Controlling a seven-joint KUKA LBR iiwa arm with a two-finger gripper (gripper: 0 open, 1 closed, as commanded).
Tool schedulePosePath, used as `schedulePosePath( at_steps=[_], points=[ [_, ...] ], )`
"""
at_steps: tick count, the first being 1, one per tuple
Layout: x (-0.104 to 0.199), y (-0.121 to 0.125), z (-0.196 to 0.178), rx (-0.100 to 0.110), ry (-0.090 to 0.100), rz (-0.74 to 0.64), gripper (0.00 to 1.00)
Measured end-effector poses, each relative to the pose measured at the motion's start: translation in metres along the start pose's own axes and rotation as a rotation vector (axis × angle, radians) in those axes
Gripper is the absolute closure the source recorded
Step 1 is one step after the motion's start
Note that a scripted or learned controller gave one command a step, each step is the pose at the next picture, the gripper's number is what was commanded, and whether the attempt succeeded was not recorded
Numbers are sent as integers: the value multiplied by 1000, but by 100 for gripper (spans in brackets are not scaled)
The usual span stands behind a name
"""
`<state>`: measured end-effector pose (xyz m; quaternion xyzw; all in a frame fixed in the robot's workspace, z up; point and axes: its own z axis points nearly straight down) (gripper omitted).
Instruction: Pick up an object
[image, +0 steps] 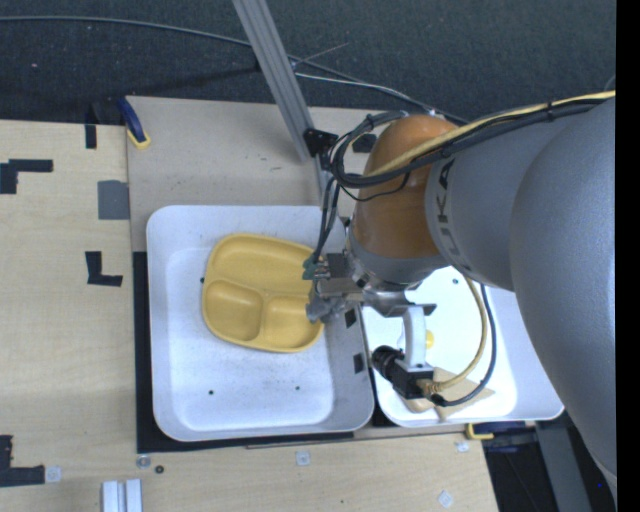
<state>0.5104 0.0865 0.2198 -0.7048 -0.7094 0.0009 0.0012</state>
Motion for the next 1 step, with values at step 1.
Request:
schedulePosePath(
  at_steps=[1],
  points=[
    [-3, 0, 0, 0, -1, 4, 0]
  ],
)
